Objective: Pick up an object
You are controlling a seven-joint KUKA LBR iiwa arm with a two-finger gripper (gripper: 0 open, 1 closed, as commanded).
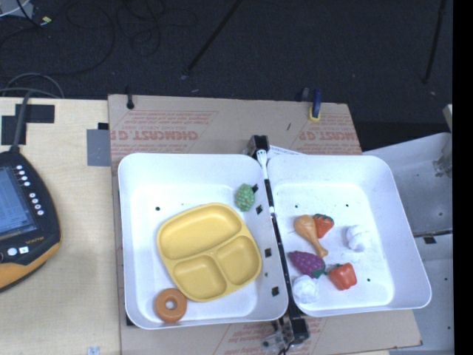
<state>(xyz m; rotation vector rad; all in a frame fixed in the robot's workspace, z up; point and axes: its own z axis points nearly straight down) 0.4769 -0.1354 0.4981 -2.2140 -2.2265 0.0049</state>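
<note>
**Camera view.** Two white bins sit side by side on a cardboard sheet on the table [66, 124].

The left bin [137, 198] carries three items:
- a yellow divided plate [211, 251] at its centre;
- a small green knobbly piece [245, 196] at 1 o'clock from the plate, close to the shared wall;
- an orange ring doughnut [171, 305] at 7 o'clock from the plate, just beside its corner.

The right bin [384, 198] carries six small toy foods grouped in its lower half:
- a tan drumstick [309, 233];
- a red-orange piece with a green top [323, 224], touching the drumstick at its 2 o'clock;
- a purple aubergine [306, 262], just below the drumstick;
- a red pepper [342, 276], at 4 o'clock from the aubergine;
- a white lump [305, 289], at 6 o'clock from the aubergine;
- a second white lump [358, 237], standing apart at 3 o'clock from the drumstick.

A handheld control pendant [18, 213] lies on the table at 9 o'clock, well apart from both bins.

**Claw.** Its state, open or closed, cannot be told from this frame, and nothing is seen held.

**Governing relation.** The arm enters from 3 o'clock, so the right bin's contents are judged the nearer candidates.
- The drumstick's long axis runs roughly 10 to 4 o'clock. A grip across it would close along the 1-to-7 line.
- The neighbours touching or crowding the drumstick may foul that grip.
- The separate white lump is judged the least obstructed pick.
</note>
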